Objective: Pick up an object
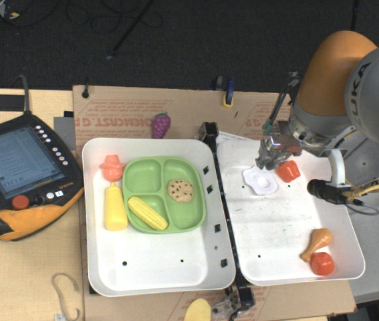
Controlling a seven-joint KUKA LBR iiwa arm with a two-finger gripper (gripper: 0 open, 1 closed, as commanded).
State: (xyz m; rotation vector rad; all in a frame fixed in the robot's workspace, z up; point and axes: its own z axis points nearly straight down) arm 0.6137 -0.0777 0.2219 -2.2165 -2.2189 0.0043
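Observation:
My gripper (269, 159) hangs low over the upper left part of the right bin (276, 259). Just below it lies a flat white piece (261, 182), like a toy fried egg. A red-orange block (287, 172) sits right beside the gripper on its right. Whether either one touches the gripper is unclear, and nothing shows as held. Toward the bin's lower right corner lie a tan toy drumstick (317, 241) and a red round piece (322, 264).
The left bin (142, 273) holds a green divided plate (142, 179) with a cookie (180, 190) and a corn cob (148, 212), plus a yellow bottle (114, 207) and a pink toy (111, 168). A purple toy (161, 124) lies behind it, and a control tablet (22, 172) at far left.

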